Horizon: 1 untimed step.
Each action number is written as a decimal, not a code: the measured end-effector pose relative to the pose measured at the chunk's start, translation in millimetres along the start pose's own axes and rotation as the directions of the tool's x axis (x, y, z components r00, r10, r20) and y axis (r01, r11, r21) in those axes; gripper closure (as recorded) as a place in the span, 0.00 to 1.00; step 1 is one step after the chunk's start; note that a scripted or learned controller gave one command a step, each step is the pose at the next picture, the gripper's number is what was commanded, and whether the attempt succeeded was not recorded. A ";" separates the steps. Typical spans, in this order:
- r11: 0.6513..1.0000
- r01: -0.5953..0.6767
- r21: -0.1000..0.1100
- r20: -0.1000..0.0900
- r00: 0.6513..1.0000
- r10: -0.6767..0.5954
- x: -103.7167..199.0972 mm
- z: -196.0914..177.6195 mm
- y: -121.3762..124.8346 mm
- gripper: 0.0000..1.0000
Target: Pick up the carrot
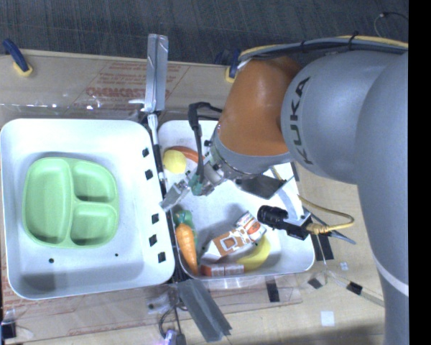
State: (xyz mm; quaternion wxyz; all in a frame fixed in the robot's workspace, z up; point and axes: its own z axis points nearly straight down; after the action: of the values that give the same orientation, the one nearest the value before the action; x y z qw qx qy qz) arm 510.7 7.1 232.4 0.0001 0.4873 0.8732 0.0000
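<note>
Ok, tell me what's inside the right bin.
In the right bin: a carrot along its left wall, a yellow lemon-like fruit near the back, a small orange and white carton and a banana in front. The arm covers the bin's far right part.

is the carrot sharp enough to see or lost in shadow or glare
Camera view: the carrot reads clearly, orange against the right bin wall, slightly soft but not glared; the arm casts a mild shadow over that bin; the left bin is bright and evenly lit; the end effector looks somewhat blurred.
</note>
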 end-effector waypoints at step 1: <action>1.000 0.025 0.003 -0.001 1.000 -0.025 -3.3 41.6 -42.8 0.00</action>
State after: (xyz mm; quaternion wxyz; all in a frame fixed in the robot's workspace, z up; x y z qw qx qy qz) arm 476.1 -18.2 190.7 -0.0013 0.4762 0.8794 -0.0012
